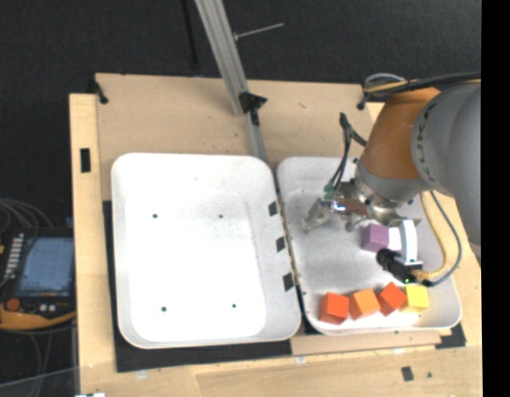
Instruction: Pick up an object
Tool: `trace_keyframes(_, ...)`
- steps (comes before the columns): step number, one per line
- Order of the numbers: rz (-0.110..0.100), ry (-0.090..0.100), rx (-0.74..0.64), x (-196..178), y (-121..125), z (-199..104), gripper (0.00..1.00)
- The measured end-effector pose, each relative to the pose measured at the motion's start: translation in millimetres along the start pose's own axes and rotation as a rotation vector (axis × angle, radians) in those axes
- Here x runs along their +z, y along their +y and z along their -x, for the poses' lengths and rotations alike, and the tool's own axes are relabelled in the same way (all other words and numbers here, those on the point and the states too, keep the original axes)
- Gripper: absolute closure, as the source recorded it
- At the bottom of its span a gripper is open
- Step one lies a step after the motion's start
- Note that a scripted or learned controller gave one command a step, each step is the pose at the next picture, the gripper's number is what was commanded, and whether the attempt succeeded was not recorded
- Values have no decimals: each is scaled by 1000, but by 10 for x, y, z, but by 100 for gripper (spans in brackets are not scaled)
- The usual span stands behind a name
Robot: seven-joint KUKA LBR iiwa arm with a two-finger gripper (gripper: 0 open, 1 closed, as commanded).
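My gripper (332,214) hangs over the upper middle of the right bin (300,180), open, with bare bin floor between its fingers. A purple block (374,236) lies just right of it, beside the wrist. Along the bin's front wall runs a row of blocks: a red-orange one (334,307), an orange one (364,303), another red-orange one (393,296) and a yellow one (417,296). The gripper stands well above that row and touches none of them.
The left bin (188,246) lies beside the right one, with black clips (281,242) along the shared edge. A slanted metal rail (226,52) crosses the bench's back. A teach pendant (40,271) sits off the bench's left side.
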State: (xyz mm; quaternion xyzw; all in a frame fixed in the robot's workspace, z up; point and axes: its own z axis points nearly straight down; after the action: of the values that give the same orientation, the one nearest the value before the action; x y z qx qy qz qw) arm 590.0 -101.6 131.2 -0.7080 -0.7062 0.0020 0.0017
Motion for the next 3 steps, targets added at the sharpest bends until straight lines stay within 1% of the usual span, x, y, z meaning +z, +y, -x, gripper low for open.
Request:
trace_keyframes(1, 7, -2, 0, 350, 8, 13, 0)
trace_keyframes(2, 12, -1, 9, 225, 18, 28, 100)
trace_keyframes(3, 12, 0, -1, -335, -26, -23, 100)
